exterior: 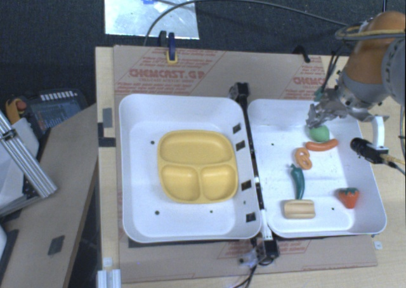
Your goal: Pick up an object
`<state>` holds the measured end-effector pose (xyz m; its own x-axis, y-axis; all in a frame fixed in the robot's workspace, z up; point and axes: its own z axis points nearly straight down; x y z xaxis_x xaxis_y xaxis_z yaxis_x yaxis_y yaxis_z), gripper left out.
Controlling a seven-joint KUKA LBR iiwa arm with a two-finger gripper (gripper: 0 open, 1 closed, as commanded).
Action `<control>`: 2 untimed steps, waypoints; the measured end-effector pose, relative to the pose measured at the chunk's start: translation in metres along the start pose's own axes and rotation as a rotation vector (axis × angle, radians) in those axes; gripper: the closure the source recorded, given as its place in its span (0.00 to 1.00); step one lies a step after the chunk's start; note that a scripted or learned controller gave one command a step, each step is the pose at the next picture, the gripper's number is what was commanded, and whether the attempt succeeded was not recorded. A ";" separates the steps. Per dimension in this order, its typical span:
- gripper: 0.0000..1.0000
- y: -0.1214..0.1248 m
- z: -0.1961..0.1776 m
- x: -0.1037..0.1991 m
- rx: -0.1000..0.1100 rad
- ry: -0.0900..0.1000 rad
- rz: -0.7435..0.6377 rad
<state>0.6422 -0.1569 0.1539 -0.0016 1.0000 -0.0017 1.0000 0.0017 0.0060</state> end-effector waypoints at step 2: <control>1.00 0.011 -0.061 0.002 0.001 0.001 -0.003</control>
<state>0.6529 -0.1552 0.2153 -0.0048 1.0000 -0.0010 1.0000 0.0048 0.0047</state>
